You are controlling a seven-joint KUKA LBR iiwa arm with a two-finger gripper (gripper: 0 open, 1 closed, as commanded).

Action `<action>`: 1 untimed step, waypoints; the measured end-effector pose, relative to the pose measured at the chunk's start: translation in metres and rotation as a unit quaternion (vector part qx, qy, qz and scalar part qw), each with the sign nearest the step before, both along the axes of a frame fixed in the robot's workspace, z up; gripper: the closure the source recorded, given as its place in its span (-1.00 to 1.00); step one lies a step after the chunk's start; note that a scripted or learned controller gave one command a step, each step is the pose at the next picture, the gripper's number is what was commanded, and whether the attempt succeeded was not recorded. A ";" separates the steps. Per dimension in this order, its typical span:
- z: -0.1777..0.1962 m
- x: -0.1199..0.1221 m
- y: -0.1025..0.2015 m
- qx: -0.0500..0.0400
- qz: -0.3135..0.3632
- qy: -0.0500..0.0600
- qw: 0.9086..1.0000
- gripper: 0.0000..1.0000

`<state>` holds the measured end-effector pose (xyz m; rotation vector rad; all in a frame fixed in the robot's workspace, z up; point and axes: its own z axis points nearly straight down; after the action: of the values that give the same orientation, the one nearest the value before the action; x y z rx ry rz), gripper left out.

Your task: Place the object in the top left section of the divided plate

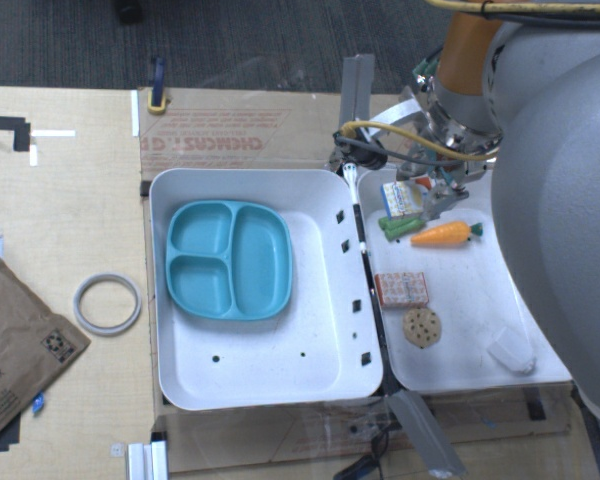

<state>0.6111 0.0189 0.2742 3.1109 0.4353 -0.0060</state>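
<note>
The gripper [432,183] hangs low over the far end of the right bin [480,313], just above a small blue-and-white carton [400,198], a green piece [400,226] and a toy carrot [446,233], presumably to pick one; whether it is spread or closed I cannot tell. The blue divided plate [229,260] waits in the left bin [255,368], nothing yet in its top left section.

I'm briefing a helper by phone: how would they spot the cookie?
Look in the right-hand bin, among the toy food. Toward its near edge, just below the small pink box, lies the cookie: the only round, tan piece, dotted with dark chips.
</note>
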 end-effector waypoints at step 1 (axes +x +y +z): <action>0.008 0.000 -0.003 -0.001 -0.003 0.001 1.000 1.00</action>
<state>0.6112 0.0159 0.2820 3.1110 0.4254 -0.0103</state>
